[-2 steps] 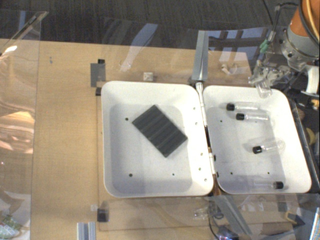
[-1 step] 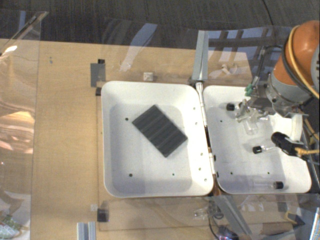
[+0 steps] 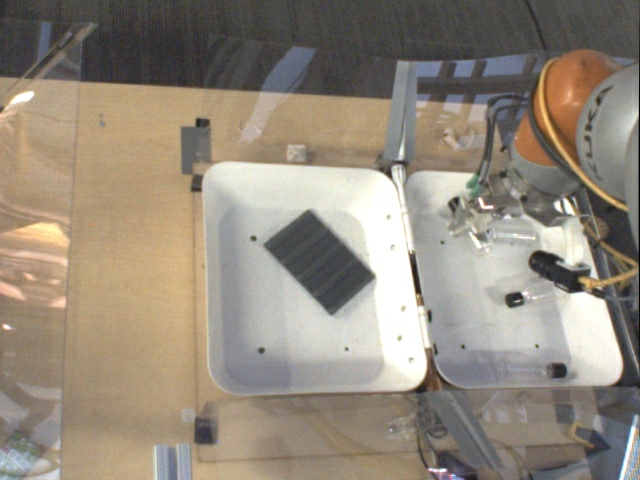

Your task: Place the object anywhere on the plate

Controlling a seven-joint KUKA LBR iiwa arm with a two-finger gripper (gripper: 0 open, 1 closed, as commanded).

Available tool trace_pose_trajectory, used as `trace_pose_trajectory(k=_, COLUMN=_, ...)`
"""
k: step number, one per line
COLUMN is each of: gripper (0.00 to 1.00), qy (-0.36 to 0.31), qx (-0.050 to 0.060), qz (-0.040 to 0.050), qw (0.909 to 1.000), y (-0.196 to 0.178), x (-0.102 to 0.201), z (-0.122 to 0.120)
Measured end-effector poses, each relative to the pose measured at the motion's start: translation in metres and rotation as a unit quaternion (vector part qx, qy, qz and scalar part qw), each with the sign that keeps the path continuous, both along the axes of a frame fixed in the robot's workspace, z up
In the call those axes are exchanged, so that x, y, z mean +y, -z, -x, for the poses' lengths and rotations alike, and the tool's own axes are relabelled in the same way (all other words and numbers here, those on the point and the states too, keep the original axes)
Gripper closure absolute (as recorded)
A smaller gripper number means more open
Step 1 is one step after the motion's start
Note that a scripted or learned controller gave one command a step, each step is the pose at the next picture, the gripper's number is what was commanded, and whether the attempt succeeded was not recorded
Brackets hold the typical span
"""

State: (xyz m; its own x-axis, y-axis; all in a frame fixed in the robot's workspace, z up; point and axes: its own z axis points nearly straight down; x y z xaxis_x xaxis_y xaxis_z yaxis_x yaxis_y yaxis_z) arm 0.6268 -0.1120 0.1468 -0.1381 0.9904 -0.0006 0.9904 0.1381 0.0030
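The gripper [image 3: 480, 218] is seen low in the right bin [image 3: 450, 358]; its jaw state cannot be told; the plate [image 3: 319, 261] may be missed if nothing is gripped.

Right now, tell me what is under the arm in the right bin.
Below the arm, the pincer hangs over the right bin near its far left part. A small dark object lies on the white floor nearby. The arm covers the bin's far right corner.
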Motion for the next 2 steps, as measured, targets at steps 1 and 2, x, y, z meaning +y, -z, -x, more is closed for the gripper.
trace_pose_trajectory(k=1, gripper=1.0, qy=0.2, qx=-0.001, qz=-0.0002, qw=0.9797, y=-0.2891, x=-0.0283, z=-0.0205)
trace_pose_trajectory(k=2, gripper=1.0, qy=0.195, qx=-0.001, qz=0.0006, qw=0.9807, y=-0.2984, x=-0.0253, z=-0.0218)
